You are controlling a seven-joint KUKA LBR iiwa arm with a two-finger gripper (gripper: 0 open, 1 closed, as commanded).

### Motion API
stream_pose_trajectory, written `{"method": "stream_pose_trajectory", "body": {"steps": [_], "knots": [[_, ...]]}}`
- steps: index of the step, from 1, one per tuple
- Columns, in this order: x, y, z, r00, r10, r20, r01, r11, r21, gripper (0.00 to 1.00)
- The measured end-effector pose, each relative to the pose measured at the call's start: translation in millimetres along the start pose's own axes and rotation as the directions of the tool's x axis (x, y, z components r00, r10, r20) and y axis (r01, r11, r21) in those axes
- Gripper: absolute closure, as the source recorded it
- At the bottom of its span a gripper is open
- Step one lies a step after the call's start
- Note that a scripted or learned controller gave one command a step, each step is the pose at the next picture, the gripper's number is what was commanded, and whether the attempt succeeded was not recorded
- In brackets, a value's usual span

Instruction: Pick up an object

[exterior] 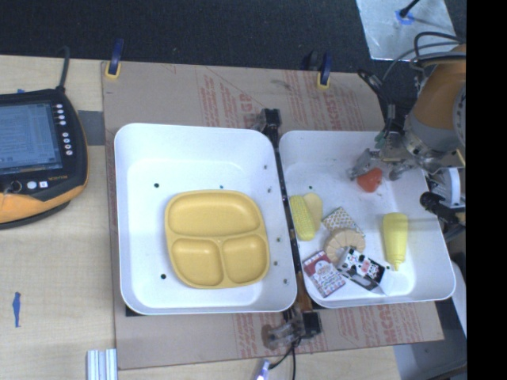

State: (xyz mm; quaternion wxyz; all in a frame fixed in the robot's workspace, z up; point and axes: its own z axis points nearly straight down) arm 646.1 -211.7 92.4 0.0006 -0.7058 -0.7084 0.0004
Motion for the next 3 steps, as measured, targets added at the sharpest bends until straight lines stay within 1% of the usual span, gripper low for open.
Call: {"method": "stream_pose_trajectory", "body": {"steps": [1,2,3], "knots": [[0,0,-10,1.0,-0.004,0.0,0.004,1.0,0.002,1.0],[60,8,-75,1.0,-0.001,-0.001,0.001,1.0,-0.001,1.0],[104,6,-89,1.0,-0.001,0.0,0.001,1.0,0.003,1.0]]}}
